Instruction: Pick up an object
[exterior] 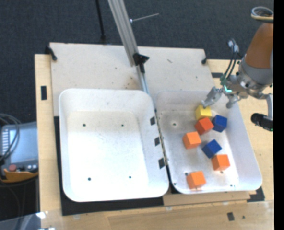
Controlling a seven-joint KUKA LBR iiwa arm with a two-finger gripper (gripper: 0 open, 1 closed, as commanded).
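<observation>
A: Entry — arm [259, 51] reaches in from the right, wrist over the far right corner of the right bin [242, 143]. Gripper [222, 97] hangs just above the cluster of cubes at the bin's back.

B: Fingers?

A: Spread, as far as I can judge; two prongs [210, 98] splayed apart with nothing between them. No object held.

B: What's nearest?

A: Yellow cube [204, 112], just below the left prong, near it but apart. It touches a red-orange cube [205, 124], and a blue cube [219, 122] sits just beside that. Further forward: orange cube [192, 139], second blue cube [211, 148], two more orange cubes [220, 162] and [196, 179] toward the front edge.

B: Left bin?

A: Left bin [70, 128] carries only specks.

B: So which step?

A: Approach, I'd say; grasp not yet made. Likely target is the yellow cube.

B: Next move calls for?

A: Centre over the cube, descend with the prongs straddling it, then close. Risk: the red-orange neighbour is tight against it, so a prong may land on top or shove both.
</observation>
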